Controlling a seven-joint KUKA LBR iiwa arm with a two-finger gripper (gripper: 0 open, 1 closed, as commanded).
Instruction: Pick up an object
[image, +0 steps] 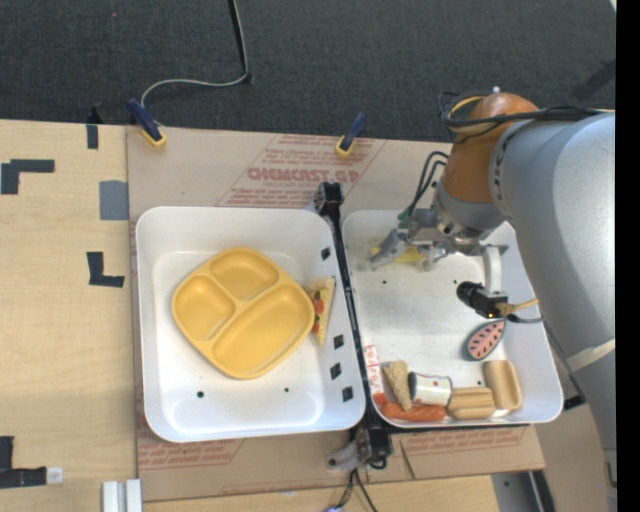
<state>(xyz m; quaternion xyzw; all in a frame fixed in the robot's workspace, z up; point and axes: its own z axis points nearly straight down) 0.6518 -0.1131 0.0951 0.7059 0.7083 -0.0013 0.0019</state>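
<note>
I have the claw (400, 245) low over the top of the right bin (430, 310), its fingers spread and empty over a yellow item (410, 256), so I judge I should centre on it, press down, then close before lifting.

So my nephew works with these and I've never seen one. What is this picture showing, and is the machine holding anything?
This is a single camera above a bench, looking down at a slant. The big grey shape with the orange band is a robot arm reaching in from the right. Its tool hangs low over the right white bin, near something yellow; whether it grips anything I cannot tell. That bin also holds toy food, including a bread roll and a watermelon slice. The left white bin holds a yellow divided plate.
</note>
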